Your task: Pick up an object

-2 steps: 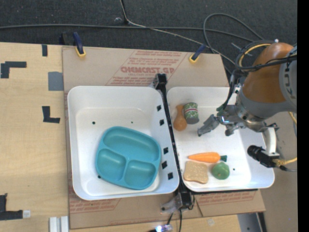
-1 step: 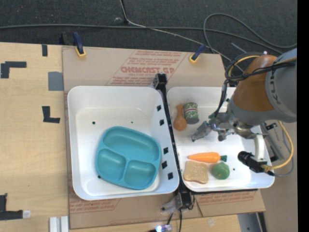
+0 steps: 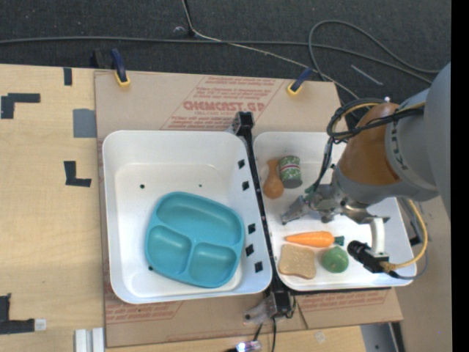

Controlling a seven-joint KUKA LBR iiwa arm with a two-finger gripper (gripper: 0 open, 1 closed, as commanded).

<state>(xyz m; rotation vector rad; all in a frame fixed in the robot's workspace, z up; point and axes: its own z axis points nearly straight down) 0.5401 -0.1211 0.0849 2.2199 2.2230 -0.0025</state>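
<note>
The right bin (image 3: 388, 279) holds several objects. A small can with a green label (image 3: 290, 170) stands at the back left, with a tan pear-shaped piece (image 3: 272, 182) beside it. An orange carrot (image 3: 311, 238) lies in the middle. At the front are a slice of bread (image 3: 297, 261) and a green ball (image 3: 335, 259). My gripper (image 3: 297, 208) hangs low over the bin's middle, just above the carrot and right of the tan piece. It is open and nothing sits between its fingers.
The left bin (image 3: 117, 160) holds a teal divided plate (image 3: 194, 237). A black divider (image 3: 253, 196) runs between the two bins. The arm covers the right bin's back right part.
</note>
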